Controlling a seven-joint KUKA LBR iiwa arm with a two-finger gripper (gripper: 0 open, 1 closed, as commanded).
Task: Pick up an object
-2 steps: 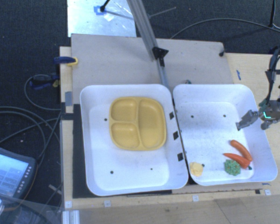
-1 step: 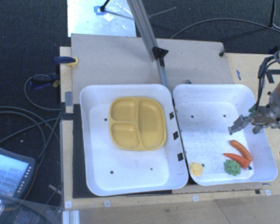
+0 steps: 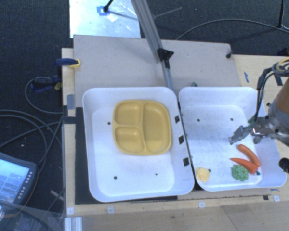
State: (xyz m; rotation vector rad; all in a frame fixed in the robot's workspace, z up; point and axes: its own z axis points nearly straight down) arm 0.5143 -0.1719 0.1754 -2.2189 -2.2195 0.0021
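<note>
In the right bin (image 3: pixel 216 100), near its front right corner, lie two orange carrot-like pieces (image 3: pixel 248 154), one across the other. A green broccoli piece (image 3: pixel 239 173) sits just in front of them. A small pale yellow piece (image 3: pixel 202 174) rests at the bin's front left. My gripper (image 3: pixel 237 135) hangs low over the right bin, just above and left of the orange pieces, and nothing shows in it. The grey wrist (image 3: pixel 274 124) behind it reaches in from the right.
The left bin (image 3: pixel 96 143) holds a yellow divided plate (image 3: pixel 142 127). A grey pole (image 3: pixel 149 23) slants over the bench toward the seam between the bins. Cables and a teach pendant (image 3: pixel 9 177) lie on the floor at left.
</note>
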